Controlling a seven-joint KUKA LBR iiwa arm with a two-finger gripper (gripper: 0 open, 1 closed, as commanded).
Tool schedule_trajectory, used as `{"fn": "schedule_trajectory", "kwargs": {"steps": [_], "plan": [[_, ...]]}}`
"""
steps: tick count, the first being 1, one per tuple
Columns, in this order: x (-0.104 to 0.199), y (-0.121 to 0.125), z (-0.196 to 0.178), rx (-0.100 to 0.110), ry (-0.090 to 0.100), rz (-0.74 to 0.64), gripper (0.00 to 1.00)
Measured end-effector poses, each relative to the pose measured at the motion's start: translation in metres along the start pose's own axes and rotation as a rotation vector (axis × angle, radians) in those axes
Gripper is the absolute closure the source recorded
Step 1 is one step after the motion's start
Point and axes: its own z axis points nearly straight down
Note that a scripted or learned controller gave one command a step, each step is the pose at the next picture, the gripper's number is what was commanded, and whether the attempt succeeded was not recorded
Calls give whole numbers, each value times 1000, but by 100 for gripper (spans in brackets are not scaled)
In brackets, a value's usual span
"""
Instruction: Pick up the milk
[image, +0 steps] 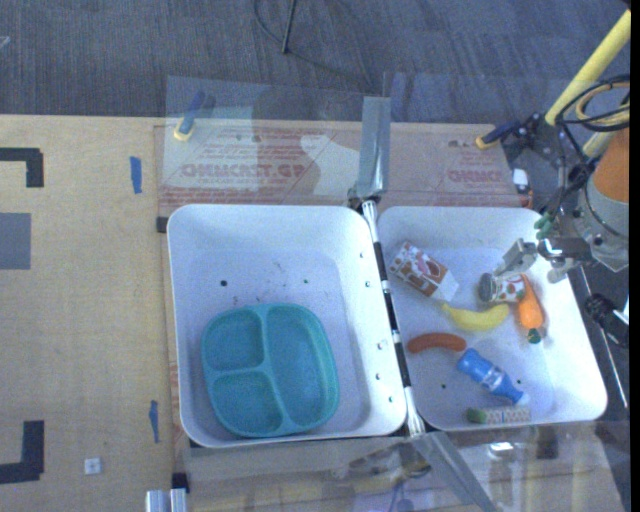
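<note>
The milk (419, 270) is a small brown-and-white carton lying tipped on its side in the right bin (585, 400), up near that bin's far-left corner, close to the wall it shares with the left bin (190, 300). Nothing touches it; the banana (477, 317) lies just beside it toward the bin's middle, with a sausage (436, 343) nearer the front.

The hand (497, 285) hangs low over the middle of the right bin, right above the banana's far end and next to a carrot (530, 312). From where I stand I can't tell how wide it is parted, and I see nothing of the carton in it.

I'd guess the carton is light and fairly stiff, with smooth printed faces that could slip and thin walls that would dent under a hard squeeze. The best hold looks to be across its two broad flat sides, mid-length, away from the folded top.
</note>
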Motion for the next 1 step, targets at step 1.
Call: {"fn": "schedule_trajectory", "kwargs": {"steps": [1], "plan": [[16, -4, 70, 0, 0, 6, 0]]}}
